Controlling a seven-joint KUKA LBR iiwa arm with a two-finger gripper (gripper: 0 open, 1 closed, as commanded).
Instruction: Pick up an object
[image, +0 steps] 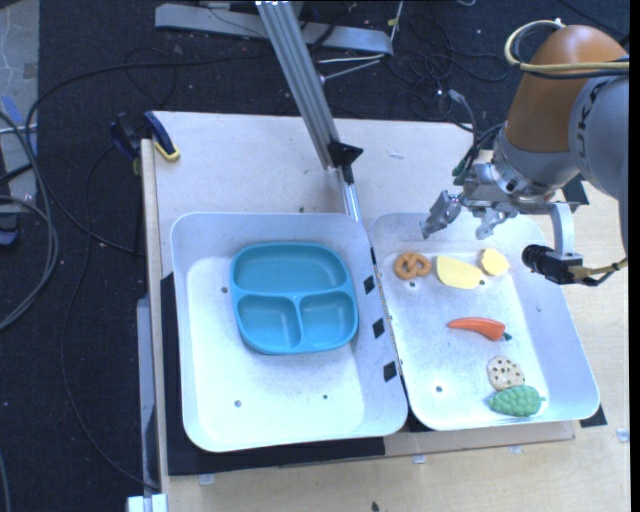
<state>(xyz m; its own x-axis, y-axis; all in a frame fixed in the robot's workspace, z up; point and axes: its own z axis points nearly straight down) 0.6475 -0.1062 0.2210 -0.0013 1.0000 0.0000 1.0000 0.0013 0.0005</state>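
Objects to pick: six small food toys lie loose in the right bin; any of them would satisfy the task.
Left bin: holds a blue divided tray lying flat near its middle, probably a drop-off spot, so it plays no part in the grasp itself.
Pretzel: at the upper left of the right bin, flat and apart from its neighbours, just below the nearer fingertip, so it looks like the likeliest target.
Yellow piece: just right of the pretzel, a rounded slab lying flat; a smaller yellow slice sits close beside it.
Orange carrot: mid-bin, lying lengthwise across, well apart from the rest.
Cookie and green cluster: near the bin's lower right corner, almost touching, which would make a clean grasp harder.
Pincer: hangs over the bin's upper edge, its two fingers spread apart with nothing between them, released and ready to descend.
Arm: reaches in from the right, wrist tilted down toward the upper row of toys.
Surface: pale board carrying both bins side by side.
Progress: judged early; nothing is lifted yet.
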